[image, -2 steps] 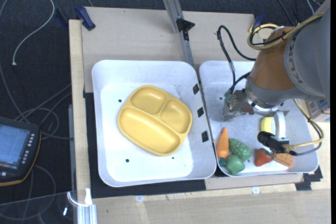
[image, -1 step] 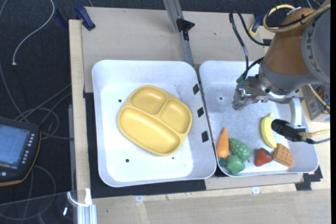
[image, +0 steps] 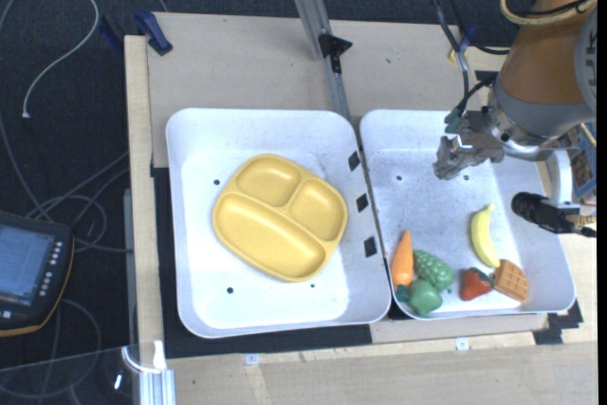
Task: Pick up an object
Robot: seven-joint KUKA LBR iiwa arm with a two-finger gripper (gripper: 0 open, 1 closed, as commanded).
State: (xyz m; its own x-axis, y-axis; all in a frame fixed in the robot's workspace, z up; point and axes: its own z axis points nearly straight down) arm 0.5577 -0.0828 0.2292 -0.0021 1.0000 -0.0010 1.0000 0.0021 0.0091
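We read the main risk as a miss: the gripper (image: 453,158) hangs over the bare upper part of the right bin (image: 398,133), well apart from the toys crowded along the near edge, so if it drops straight down it prob. closes on nothing. We can't tell whether it's open or closed from this angle, and we see no obj. in it. 2nd risk, the toys sit tight: the carrot (image: 404,257) touches the green veg (image: 429,281), and the strawberry (image: 475,284) lies just beside the waffle (image: 511,280), so a grab there could nudge a neighbour or pinch two at once. The banana (image: 484,235) lies a bit clearer, between the gripper and the waffle, w/ open floor on its left, so we judge it the easiest pick; it's curved and smooth though, and may roll or squirt out of a pinch. The left bin (image: 190,147) holds a yellow divided plate (image: 280,216), 3 compartments, all bare, too wide and flat for a two-finger grab, we think.
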